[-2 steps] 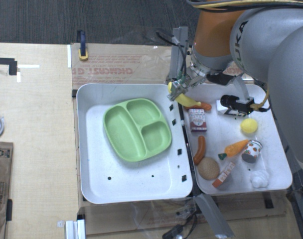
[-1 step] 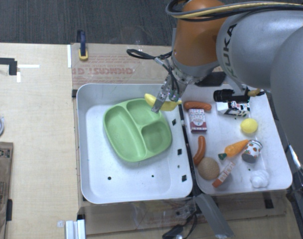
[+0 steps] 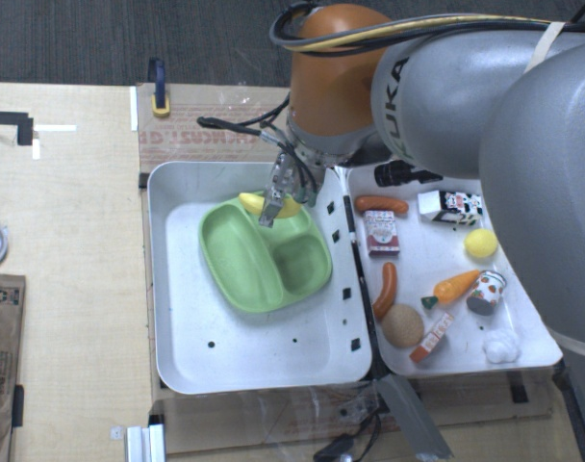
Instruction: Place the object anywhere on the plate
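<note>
**Yellow object at the far rim of the plate**

The yellow object (image 3: 273, 204) is at the far edge of the green plate (image 3: 264, 258), which lies in the left bin (image 3: 177, 335). The gripper (image 3: 278, 200) is directly at this object, and I see yellow on both sides of the metal fingers (image 3: 270, 210), so I judge that it grips the object, though the view is small here.

What worries me is the position. The object sits over the raised rim, not over one of the two hollows of the plate. If I release it here, it may roll or slide outward and land on the bin floor between the plate and the bin wall. The plate is also light plastic, I think; a push from the fingers on the rim could tip or shift it.

The arm (image 3: 466, 85) comes in from the right, high over the right bin (image 3: 523, 345) with its toy food. The orange band (image 3: 336, 65) is above the wrist, and the wrist points down and slightly toward the plate, fingers tilted.
</note>
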`<state>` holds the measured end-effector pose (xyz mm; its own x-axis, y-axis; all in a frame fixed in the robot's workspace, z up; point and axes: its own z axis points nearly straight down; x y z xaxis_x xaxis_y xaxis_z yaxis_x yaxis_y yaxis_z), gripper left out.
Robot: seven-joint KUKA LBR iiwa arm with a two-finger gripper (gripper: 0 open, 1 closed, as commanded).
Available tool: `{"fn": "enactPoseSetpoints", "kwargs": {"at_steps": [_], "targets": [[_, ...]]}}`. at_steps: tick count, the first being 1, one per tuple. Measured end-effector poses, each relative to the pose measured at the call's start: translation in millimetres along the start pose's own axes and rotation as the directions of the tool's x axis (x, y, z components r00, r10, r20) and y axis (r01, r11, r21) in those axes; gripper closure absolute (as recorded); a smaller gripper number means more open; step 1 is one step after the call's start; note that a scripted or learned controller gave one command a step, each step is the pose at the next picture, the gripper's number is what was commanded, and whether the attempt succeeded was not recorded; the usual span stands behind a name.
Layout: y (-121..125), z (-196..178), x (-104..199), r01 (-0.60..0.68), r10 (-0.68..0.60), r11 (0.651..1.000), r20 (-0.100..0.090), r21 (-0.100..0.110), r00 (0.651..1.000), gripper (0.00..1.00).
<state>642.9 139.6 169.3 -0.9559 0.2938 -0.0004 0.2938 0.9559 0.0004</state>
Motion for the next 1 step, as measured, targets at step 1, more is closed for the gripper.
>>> {"fn": "enactPoseSetpoints", "kwargs": {"at_steps": [1], "targets": [[-0.3, -0.1, -0.3, 0.000, 0.000, 1.000, 0.000, 0.000, 1.000, 0.00]]}}
